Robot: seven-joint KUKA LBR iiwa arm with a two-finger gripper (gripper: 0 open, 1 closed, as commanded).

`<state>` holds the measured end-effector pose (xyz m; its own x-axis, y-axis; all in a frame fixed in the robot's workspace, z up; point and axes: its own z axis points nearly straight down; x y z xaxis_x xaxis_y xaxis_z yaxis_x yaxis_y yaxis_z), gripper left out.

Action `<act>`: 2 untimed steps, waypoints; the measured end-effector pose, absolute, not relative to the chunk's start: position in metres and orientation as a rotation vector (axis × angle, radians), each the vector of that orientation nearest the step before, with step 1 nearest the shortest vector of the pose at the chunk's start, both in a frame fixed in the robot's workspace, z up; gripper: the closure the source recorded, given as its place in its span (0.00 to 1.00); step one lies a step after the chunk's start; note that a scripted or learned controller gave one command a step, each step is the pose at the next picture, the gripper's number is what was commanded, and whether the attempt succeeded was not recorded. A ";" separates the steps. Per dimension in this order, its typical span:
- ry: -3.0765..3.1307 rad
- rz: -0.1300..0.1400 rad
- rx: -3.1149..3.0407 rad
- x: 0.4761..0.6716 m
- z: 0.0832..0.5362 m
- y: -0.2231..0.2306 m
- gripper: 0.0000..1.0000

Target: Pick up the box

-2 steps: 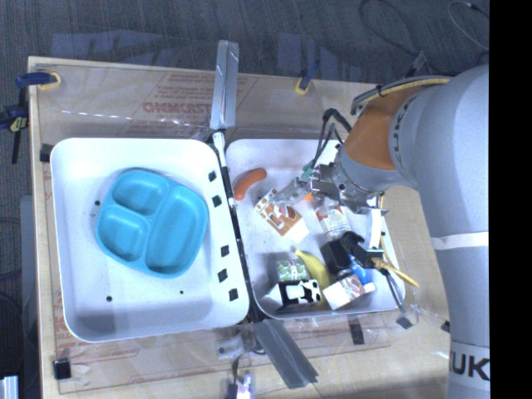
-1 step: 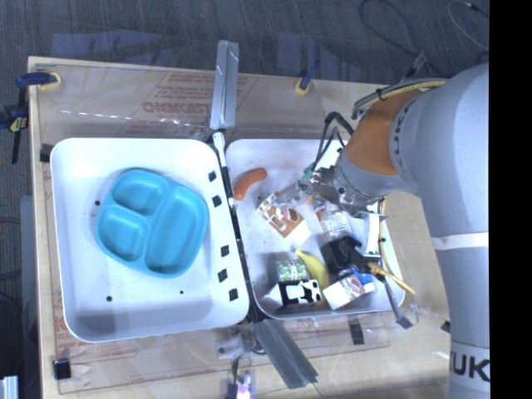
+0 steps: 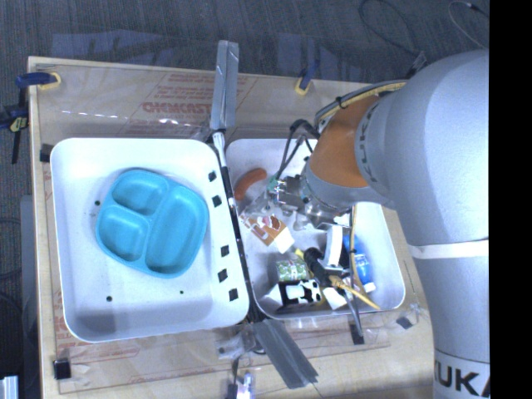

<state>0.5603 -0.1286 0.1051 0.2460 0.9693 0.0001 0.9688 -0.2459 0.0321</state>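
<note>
Grey arm [image 3: 432, 165] over right bin [image 3: 391, 293], hiding end effector [image 3: 287, 202].

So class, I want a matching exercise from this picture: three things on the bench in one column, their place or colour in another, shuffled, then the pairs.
Things:
1. tray
2. box
3. band

Descriptions:
A. orange, above the wrist
B. blue, in the left bin
C. in the right bin, by the divider

Pairs: 1-B, 2-C, 3-A
</note>
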 end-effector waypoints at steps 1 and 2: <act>1.832 0.013 2.544 0.650 0.102 -0.156 0.00; 1.773 -0.006 2.599 0.582 0.089 -0.170 0.00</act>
